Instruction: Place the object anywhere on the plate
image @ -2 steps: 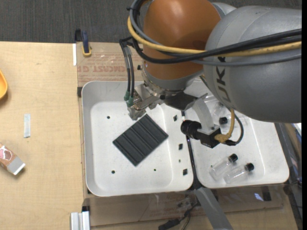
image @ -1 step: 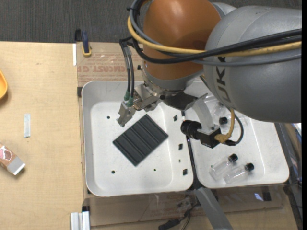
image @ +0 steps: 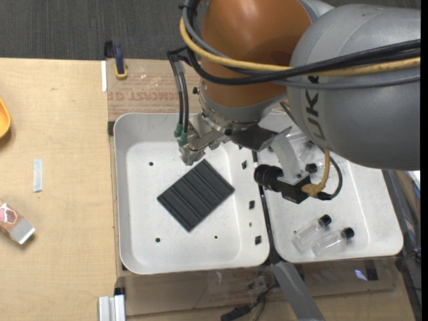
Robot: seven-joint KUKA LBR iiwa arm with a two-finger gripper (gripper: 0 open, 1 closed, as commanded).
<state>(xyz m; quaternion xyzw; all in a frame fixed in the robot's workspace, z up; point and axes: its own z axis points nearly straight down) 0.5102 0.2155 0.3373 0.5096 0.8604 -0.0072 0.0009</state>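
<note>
Hanging over the left bin [image: 134, 179], the claw [image: 194, 146] is seen just above the dark ribbed plate [image: 196, 194]; grip state can't be told. Clear vials [image: 324, 236] lie well off to its right.

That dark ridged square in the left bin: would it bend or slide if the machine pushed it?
The dark ridged square lies flat with straight edges, so it is probably stiff, not floppy. Flat on the smooth left bin, it would likely slide rather than roll. Its low profile may make it hard to grip from above.
</note>
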